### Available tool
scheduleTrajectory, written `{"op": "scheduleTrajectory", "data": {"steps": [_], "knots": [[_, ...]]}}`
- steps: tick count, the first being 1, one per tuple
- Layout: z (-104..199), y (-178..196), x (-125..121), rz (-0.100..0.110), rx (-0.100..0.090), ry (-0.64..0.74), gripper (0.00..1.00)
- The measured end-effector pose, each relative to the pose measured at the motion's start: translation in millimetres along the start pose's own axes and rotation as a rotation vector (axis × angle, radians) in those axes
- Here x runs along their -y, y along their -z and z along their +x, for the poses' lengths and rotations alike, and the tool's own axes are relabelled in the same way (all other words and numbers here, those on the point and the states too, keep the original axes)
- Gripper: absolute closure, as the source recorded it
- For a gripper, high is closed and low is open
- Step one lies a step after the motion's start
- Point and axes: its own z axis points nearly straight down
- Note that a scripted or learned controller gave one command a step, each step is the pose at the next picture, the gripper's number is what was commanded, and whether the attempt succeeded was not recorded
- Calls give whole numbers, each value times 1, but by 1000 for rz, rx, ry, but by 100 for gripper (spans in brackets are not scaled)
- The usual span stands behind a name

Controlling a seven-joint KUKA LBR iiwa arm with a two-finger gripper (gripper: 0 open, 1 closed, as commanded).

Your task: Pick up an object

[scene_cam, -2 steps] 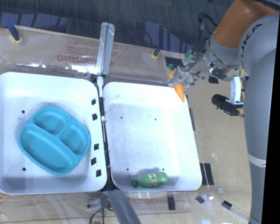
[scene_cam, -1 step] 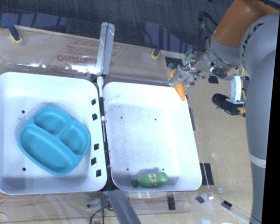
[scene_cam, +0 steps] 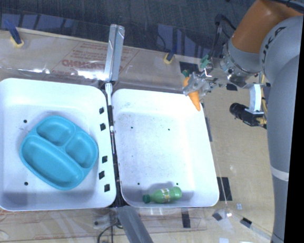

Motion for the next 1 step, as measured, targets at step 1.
{"op": "scheduleTrajectory", "data": {"steps": [1], "knots": [[0,1,0,-1,0,0,100]]}}
